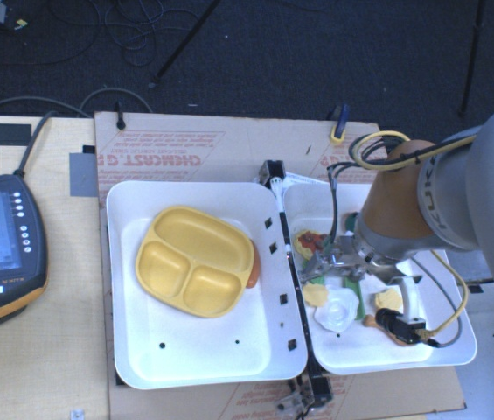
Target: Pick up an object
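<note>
A heap of small objects (330,291) lies in the right bin (456,344), lower right of the frame: yellow, white, green and red pieces crowded together. The hand (338,265) sits low among them, wrist over the pile; whether it is apart or together I cannot tell. A yellow divided tray (196,261) lies in the left bin (142,348), well apart. A pendant (0,248) rests on the counter (63,339) at far left.

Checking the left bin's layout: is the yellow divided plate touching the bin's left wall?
Apart. The camera view shows bare white floor between the yellow divided plate and the left bin's left wall.
</note>
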`<state>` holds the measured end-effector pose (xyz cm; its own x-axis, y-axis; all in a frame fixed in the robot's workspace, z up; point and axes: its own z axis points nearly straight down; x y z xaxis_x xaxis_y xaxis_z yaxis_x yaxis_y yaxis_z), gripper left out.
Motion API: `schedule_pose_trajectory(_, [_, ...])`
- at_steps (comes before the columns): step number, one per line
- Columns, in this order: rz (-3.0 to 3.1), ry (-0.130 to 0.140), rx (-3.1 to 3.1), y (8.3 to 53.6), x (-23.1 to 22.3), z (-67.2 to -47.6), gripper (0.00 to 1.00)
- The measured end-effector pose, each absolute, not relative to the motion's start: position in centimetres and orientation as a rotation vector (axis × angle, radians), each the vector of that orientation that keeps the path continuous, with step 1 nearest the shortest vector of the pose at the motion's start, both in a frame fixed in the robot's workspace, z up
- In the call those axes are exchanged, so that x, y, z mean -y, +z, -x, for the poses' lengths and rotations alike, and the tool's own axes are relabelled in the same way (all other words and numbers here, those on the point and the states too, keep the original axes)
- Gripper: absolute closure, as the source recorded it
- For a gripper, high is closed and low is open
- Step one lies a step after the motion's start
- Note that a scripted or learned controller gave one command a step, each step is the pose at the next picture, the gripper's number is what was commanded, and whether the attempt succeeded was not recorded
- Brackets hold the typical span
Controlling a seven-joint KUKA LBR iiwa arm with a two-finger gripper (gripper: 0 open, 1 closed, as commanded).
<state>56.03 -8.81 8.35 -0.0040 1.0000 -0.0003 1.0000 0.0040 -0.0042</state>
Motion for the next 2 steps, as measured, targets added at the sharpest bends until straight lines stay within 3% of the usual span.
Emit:
schedule_pose_trajectory(1, [2.23, -0.001, 2.217, 10.0, 9.2, -56.2, 1.0])
schedule_pose_trajectory(2, [2.216, -0.02, 2.238, 27.9, -0.2, -59.9, 1.0])
